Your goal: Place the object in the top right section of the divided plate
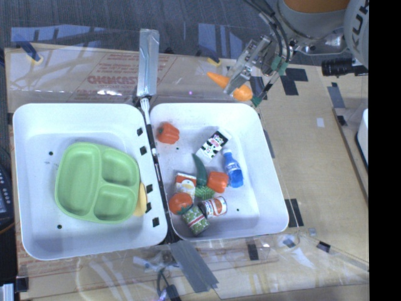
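The tool hangs above the far rim of the right bin, grasping an orange carrot between its fingers, the carrot clear of the bin; the green divided plate lies in the left bin, nothing in its sections; a blue bottle, a small milk carton and a tomato lie in the right bin on the worktop.
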Controlling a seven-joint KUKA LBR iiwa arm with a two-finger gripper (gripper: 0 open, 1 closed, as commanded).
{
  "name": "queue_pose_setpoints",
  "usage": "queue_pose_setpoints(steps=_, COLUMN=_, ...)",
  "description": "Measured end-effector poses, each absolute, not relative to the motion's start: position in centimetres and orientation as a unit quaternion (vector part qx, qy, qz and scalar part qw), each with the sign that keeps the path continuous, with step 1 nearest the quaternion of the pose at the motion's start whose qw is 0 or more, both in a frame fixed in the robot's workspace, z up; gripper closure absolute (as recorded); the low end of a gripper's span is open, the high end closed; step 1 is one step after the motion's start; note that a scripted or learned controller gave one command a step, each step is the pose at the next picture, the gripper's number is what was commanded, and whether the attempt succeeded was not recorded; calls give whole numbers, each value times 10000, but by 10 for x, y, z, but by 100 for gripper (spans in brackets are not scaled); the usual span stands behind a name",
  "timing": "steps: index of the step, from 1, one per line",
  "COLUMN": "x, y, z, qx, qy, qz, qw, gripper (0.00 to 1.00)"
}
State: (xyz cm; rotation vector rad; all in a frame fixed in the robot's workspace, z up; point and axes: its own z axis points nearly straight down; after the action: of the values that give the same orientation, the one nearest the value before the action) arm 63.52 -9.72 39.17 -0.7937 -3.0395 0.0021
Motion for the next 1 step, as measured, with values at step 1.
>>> queue_pose_setpoints(steps=1, x=639, y=-196, z=444, qx=-3511, qy=-9363, qz=10, qw=-23, gripper=100)
